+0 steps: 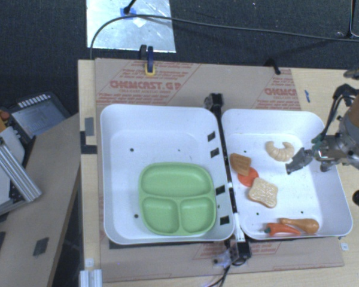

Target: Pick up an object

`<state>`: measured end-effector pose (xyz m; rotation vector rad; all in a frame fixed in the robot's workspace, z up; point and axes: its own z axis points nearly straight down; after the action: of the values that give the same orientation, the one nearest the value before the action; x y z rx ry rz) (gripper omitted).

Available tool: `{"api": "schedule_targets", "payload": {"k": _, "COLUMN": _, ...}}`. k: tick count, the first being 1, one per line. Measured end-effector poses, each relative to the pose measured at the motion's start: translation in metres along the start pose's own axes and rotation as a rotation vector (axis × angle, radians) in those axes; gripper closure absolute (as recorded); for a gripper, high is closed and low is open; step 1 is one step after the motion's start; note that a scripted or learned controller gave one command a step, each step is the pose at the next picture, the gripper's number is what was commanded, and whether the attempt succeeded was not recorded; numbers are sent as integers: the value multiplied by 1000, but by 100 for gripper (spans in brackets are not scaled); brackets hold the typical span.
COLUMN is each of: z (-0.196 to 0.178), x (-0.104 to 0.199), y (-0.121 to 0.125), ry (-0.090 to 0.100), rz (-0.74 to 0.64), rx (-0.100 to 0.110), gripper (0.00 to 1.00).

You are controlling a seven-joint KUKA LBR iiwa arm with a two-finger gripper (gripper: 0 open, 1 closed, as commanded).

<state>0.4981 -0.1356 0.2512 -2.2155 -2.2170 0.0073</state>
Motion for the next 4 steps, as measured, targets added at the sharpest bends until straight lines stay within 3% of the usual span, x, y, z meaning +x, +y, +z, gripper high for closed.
{"api": "schedule_targets", "payload": {"k": 1, "z": -5, "x": 0, "y": 2, "ry": -2, "rz": -3, "rx": -11, "gripper": 0}}
{"api": "schedule_targets", "payload": {"k": 4, "z": 146, "x": 1, "y": -8, "ry": 0, "rz": -1, "rx": -5, "gripper": 0}}
